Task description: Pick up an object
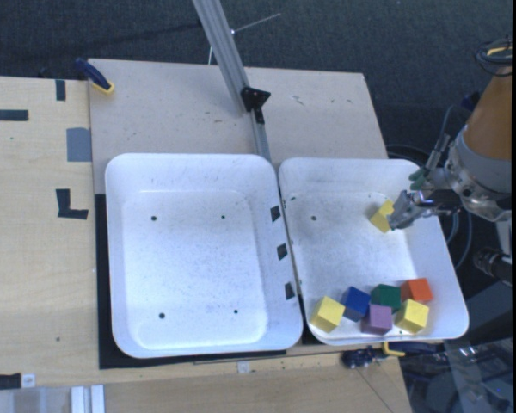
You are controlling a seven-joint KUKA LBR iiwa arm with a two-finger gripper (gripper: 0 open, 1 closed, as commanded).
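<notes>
Judging by position, pickup is underway: gripper (402, 213) sits at yellow block (381, 216), right of centre; finger state cannot be told; lift remains.

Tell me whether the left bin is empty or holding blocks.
Empty: the left bin shows bare white floor; the blocks lie in the right bin.

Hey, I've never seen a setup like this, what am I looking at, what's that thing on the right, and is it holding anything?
One camera looks down on a bench with two shallow white bins: the left bin and the right bin. The grey and orange thing is a robot arm; its two-finger gripper sits right against a small yellow block. Whether it grips it is unclear. Along the right bin's near edge lie yellow, blue, purple, green, orange and another yellow block.
</notes>
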